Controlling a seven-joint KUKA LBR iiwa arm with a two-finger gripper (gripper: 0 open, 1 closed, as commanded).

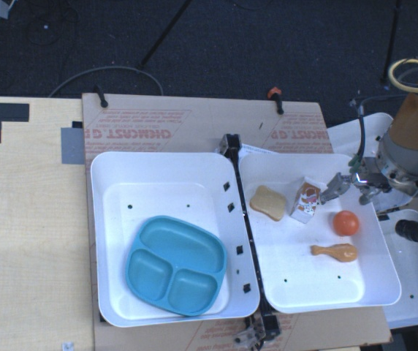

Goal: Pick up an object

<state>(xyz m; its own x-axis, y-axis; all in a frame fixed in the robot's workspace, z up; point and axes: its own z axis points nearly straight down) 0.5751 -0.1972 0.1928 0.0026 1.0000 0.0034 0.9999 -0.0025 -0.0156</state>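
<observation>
- Pale wood bench top (26,218) fills the left of my view, with dark square patches near its upper edge.
- Brown cardboard sheet (194,126) lies under both bins; I read reversed printed lettering on it, and two clamps pin its far edge.
- Left bin (110,174), white and shallow, holds a blue divided tray (176,264) with three compartments, lying flat in the near half and turned slightly askew.
- Black divider rail (242,225) runs between the two bins, where their rims meet.
- Right bin (318,291), also white, carries four small items, all in its far half.
- Slice of toy bread (269,203), tan, rests nearest the divider.
- Small carton (306,199), white with red print, stands just right of the bread, tilted.
- Toy drumstick (335,251), golden brown, lies on its side, nearer to me than the carton.
- Red-orange ball (346,223) sits just above the drumstick, near the bin's right wall.
- Gripper (337,187) hovers at the bin's far right, close beside the carton and above the ball; I see nothing between its fingers, and I cannot tell whether they are spread or pressed together.
- Grey arm (406,148) with its orange band enters at the right edge.
</observation>
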